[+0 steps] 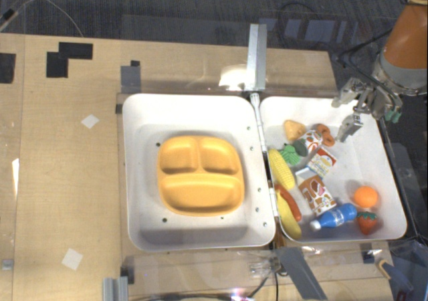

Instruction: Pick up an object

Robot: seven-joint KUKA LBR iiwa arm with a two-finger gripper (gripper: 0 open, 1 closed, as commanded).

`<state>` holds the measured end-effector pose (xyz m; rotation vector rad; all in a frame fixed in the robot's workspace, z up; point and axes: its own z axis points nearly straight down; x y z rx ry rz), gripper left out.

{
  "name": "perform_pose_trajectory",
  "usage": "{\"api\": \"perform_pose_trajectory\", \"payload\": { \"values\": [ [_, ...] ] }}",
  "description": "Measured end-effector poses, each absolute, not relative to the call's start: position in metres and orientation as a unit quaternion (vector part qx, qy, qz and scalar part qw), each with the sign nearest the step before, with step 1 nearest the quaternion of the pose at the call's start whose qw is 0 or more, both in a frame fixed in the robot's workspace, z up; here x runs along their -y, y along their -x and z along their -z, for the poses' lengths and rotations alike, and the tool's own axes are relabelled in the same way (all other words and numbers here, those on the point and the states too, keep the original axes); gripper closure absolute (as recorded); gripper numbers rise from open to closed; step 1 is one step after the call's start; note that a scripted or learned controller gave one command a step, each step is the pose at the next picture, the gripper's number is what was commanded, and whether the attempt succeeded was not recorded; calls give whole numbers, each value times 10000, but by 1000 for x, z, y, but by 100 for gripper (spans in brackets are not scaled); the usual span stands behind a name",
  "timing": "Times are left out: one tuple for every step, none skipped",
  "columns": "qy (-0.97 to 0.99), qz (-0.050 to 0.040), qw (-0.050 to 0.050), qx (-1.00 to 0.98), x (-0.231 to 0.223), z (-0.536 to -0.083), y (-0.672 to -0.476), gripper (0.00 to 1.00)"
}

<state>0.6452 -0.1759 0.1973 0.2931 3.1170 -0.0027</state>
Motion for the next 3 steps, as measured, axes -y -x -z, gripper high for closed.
{"api": "perform_pose_trajectory", "payload": {
  "values": [
    [-2318, -8, 1, -9728, 90, -137, -597, 0],
    [-3058, 22, 86, -9520, 91, -103, -633, 0],
    [-3018, 2, 140, -9533, 89, -115, -638, 100]
  ]
}}
